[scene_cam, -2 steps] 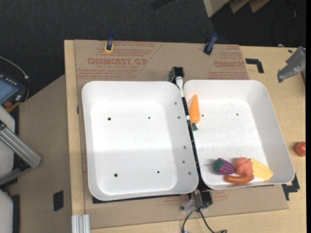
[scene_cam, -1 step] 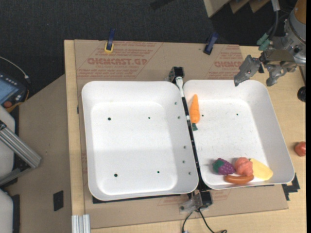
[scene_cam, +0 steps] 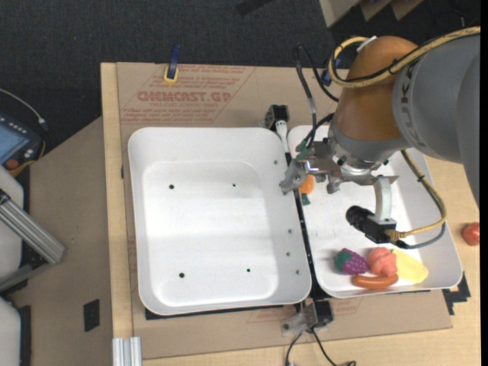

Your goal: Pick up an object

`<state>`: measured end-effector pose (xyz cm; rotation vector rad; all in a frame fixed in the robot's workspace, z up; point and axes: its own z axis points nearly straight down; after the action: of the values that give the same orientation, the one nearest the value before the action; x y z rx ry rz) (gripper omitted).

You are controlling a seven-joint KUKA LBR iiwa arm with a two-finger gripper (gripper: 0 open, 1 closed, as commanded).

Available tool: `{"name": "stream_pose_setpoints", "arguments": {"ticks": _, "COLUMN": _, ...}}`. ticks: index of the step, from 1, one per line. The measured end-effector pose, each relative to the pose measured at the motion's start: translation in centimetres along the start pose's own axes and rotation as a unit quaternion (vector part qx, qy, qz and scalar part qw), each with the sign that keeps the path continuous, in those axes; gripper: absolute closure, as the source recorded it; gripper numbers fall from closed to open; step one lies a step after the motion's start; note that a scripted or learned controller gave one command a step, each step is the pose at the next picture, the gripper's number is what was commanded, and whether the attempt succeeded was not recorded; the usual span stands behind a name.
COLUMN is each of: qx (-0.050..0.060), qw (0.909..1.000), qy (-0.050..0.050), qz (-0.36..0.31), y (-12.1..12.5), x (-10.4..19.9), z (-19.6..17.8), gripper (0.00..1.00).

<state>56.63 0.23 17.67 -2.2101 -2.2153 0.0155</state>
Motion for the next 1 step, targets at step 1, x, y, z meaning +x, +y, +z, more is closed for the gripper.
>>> {"name": "stream_pose_setpoints", "arguments": {"ticks": 1, "qx": -0.01, "qw": 0.9999, "qy": -0.003, "qz": 0.004, "y": -3.8, "x": -6.38, "z": -6.17, "gripper": 0.0}}
